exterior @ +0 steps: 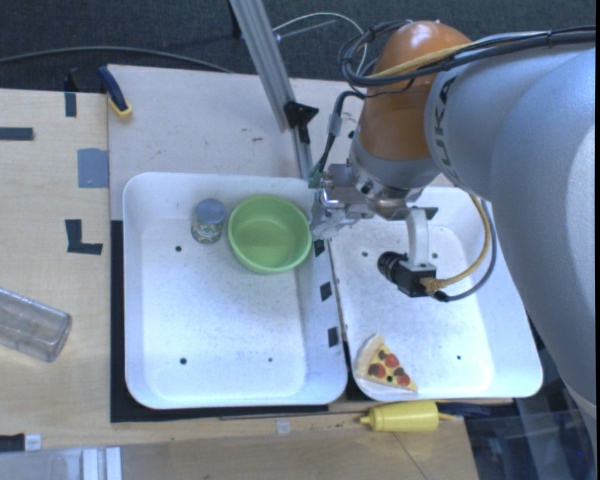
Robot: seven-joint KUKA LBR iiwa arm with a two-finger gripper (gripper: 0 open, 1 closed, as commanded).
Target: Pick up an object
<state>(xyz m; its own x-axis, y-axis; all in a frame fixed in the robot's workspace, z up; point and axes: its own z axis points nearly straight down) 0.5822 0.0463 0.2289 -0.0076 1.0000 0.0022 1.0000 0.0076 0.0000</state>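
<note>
Left bin (150, 298): a green bowl (269, 233) sits upright at the far right, mouth facing up, its rim touching or nearly touching the wall shared with the right bin (480, 358). Round in plan, it has no long axis. The inside is plain pale green and holds nothing visible. Just beside it on the left stands a small jar (208, 220) with a grey lid, upright; its label is too small to read.

Right bin: a pizza slice (384, 362) lies flat near the front left corner. Its long axis runs diagonally, the tip pointing toward the far left and the crust edge toward the near right. It is yellow with red round toppings.

The arm (520, 138) enters from the right and covers much of the far half of the right bin. The gripper (322, 208) is low over the dividing wall between the bins, just at the bowl's right rim. The wrist housing and cabling hide the fingers, so whether they are open or closed cannot be told, and nothing can be seen held. A black fitting with a yellow hose (412, 273) hangs below the wrist, over the right bin floor.

Outside the bins: a yellow object (400, 416) lies along the front edge of the right bin, long axis left to right; a clear plastic container (20, 321) lies on its side on the bench at the left, cut by the frame edge
</note>
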